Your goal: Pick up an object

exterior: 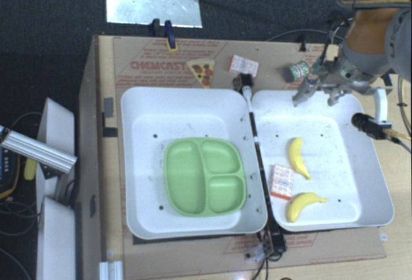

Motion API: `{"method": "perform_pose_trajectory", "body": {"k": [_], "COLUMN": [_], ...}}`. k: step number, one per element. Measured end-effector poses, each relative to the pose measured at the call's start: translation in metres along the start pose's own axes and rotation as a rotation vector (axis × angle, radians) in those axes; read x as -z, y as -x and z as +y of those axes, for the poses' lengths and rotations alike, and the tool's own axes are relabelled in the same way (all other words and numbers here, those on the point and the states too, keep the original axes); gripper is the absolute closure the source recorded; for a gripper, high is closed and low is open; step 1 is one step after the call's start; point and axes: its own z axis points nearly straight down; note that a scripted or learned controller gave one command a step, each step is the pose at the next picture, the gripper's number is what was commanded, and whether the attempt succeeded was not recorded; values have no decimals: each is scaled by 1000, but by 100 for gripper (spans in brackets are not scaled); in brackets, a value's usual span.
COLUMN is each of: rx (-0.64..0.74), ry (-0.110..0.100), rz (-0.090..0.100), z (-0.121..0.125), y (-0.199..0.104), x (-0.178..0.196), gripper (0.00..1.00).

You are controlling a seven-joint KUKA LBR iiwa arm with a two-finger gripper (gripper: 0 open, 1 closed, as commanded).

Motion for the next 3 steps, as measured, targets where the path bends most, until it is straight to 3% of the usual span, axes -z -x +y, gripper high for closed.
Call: {"method": "perform_pose_trajectory", "body": {"k": [1,2,3], "rx": [-2,0,1], "ry": [0,-1,1], "rz": [0,1,0], "z": [-35,-61,-61], "y": [2,-29,-29], "x": [-123,-123,-113], "gripper": [0,0,100]}}
